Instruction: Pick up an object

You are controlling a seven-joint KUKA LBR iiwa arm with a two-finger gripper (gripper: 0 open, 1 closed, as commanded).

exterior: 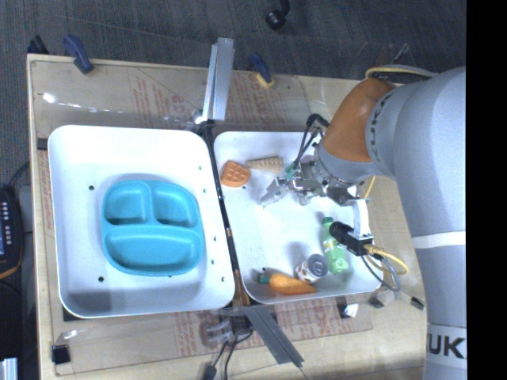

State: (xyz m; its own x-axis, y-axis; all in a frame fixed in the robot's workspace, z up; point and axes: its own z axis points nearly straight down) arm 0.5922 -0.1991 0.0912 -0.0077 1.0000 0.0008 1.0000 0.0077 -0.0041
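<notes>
The orange waffle (234, 173) lies in the right bin (261, 236), just left of your claw (273, 193), not touching it; you can't tell the claw's opening.

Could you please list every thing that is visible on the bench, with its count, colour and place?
bins: 2, white, side by side on the bench
divided plate: 1, light blue, middle of the left bin
waffle-like toy: 1, orange, top left of the right bin
ice cream cone: 1, beige, beside the waffle-like toy
carrot: 1, orange, bottom of the right bin
can: 1, silver, right of the carrot
bottle: 1, green, lower right of the right bin
clamps: 2, blue, top edge of the bench
arm: 1, grey with orange band, from the right
hand: 1, metal, over the right bin
</notes>
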